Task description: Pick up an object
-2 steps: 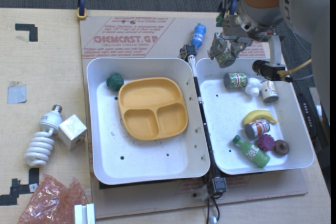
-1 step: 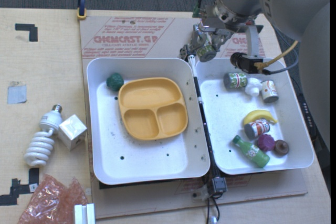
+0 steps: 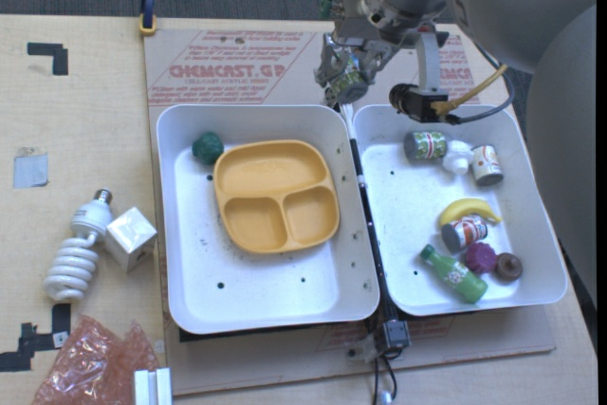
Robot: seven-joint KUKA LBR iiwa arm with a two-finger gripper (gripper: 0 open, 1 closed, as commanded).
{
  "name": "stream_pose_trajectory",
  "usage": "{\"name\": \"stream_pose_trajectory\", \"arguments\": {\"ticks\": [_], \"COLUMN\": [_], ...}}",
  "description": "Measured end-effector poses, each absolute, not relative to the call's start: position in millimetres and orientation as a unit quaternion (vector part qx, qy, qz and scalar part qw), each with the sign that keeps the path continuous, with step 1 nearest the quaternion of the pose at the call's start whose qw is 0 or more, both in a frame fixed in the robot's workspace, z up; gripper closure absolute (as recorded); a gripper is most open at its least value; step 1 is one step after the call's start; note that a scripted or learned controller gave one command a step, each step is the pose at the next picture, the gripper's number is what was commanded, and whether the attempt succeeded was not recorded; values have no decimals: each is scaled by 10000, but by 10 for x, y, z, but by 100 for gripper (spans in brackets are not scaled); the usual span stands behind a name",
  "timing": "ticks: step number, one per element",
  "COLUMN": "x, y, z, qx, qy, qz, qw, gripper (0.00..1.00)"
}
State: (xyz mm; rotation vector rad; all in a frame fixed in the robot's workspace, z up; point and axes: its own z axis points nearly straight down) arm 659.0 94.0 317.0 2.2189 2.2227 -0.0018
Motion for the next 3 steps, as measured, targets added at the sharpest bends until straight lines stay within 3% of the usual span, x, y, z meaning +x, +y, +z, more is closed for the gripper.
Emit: {"name": "stream_pose_trajectory", "arguments": {"ticks": [1, 2, 3], "x": [6591, 6590, 6459], "y": [230, -347, 214], "z": [3535, 2963, 2949], "qx": [7071, 7073, 7068], "qy": [7071, 7069, 7074], "qz": [-3, -7, -6], "qw": [6, 5, 1], "gripper": [100, 100, 100]}}
